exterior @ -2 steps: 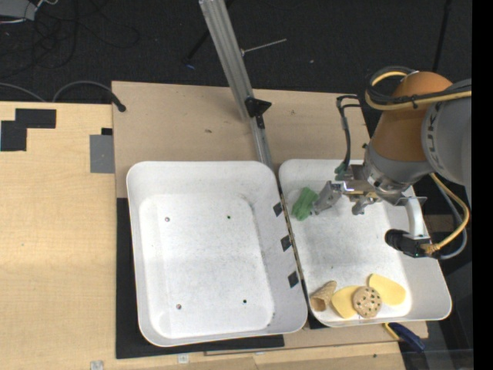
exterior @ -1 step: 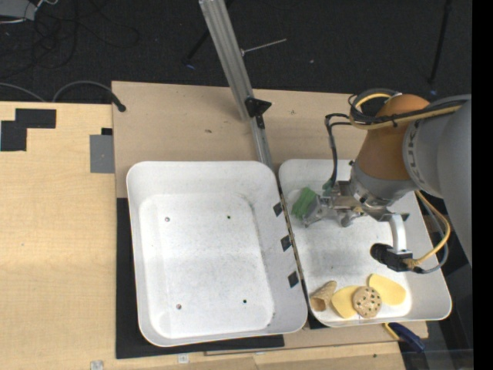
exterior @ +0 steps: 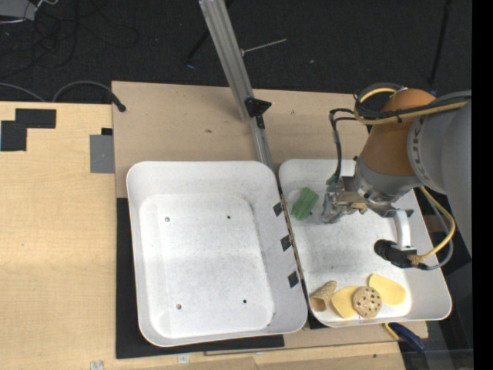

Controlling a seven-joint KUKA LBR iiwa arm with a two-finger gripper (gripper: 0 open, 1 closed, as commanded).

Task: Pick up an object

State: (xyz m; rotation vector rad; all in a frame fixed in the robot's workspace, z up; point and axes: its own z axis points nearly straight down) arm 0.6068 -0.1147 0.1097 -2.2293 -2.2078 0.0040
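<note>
A green block [exterior: 305,202] lies in the right bin [exterior: 431,303] near its upper left corner. My gripper [exterior: 333,210] hangs just to the right of the block, low over the bin floor, under the arm's orange band. Nothing shows between the gripper and the block. At the bin's front edge lie a tan piece [exterior: 323,294], a round yellow piece with holes [exterior: 365,301] and a yellow piece [exterior: 387,288].
The left bin [exterior: 154,330] sits beside the right one, with black clips [exterior: 285,241] along their shared edge. A metal rail [exterior: 231,60] slants in from the top. Cables loop around the arm's wrist [exterior: 416,257].
</note>
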